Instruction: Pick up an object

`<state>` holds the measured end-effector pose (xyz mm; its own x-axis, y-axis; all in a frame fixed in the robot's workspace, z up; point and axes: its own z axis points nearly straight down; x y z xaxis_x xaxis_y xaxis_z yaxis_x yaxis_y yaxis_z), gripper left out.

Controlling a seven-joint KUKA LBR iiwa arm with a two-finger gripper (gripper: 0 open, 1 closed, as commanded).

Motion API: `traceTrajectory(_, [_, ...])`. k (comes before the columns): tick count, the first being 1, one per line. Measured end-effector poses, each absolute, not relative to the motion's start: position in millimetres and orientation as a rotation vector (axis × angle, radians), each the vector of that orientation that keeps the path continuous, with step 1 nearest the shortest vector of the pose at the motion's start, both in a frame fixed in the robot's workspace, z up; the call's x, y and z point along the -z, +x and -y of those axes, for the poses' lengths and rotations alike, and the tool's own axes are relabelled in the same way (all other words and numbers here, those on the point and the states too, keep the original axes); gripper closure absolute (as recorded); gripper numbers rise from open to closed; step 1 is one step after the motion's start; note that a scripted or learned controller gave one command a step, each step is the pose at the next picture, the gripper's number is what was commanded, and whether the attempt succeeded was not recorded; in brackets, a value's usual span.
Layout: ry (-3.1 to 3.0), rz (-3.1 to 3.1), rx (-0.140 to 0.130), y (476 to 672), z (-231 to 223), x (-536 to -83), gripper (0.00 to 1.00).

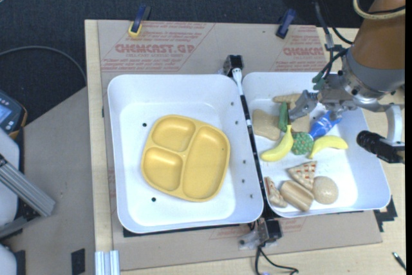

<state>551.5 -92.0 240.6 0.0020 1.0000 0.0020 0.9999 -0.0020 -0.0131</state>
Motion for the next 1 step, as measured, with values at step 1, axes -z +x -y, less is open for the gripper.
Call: traceTrajectory(1, [-2.221, 2.221, 0.000, 553.8, 92.0, -246.7, 0.00])
